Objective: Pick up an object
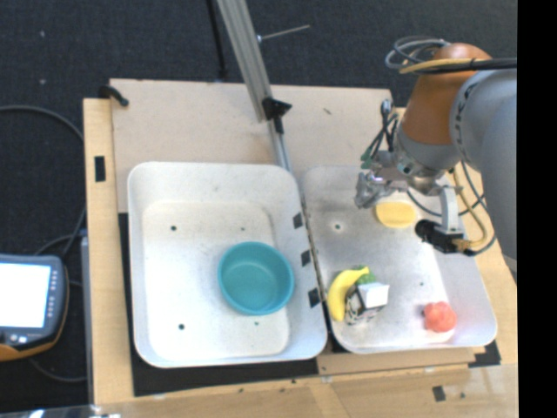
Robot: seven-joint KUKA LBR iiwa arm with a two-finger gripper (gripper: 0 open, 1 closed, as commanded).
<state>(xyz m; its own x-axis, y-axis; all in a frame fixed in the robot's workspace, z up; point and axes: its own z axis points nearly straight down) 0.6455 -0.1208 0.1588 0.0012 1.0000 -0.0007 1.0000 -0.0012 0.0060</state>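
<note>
Camera view
Surface: a light brown board (200, 120) that carries two shallow white bins side by side.
Left bin: the left bin (174, 190) holds a teal bowl (255, 277), upright, toward its lower right part.
Right bin: the right bin (461, 277) holds four things.
Yellow disc: a flat pale yellow disc (396, 214) lies in the upper part of the right bin, just beside the claw and under the wrist.
Banana: a yellow banana (341, 291) lies near the lower left of the right bin, close to the wall between the bins.
Small box: a small white and grey object (370, 300) lies touching the banana on its right side; I cannot tell what it is.
Red object: a small red object (439, 317) lies in the lower right corner of the right bin, well apart from the banana.
Arm: the grey arm with the orange band (435, 103) reaches in from the right, above the upper part of the right bin.
Claw: the claw (372, 190) is low over the right bin, at the left of the yellow disc; I cannot tell its state, and nothing is seen held in it.
Post: a metal post (248, 50) goes up at a slant from behind the bins.
</note>
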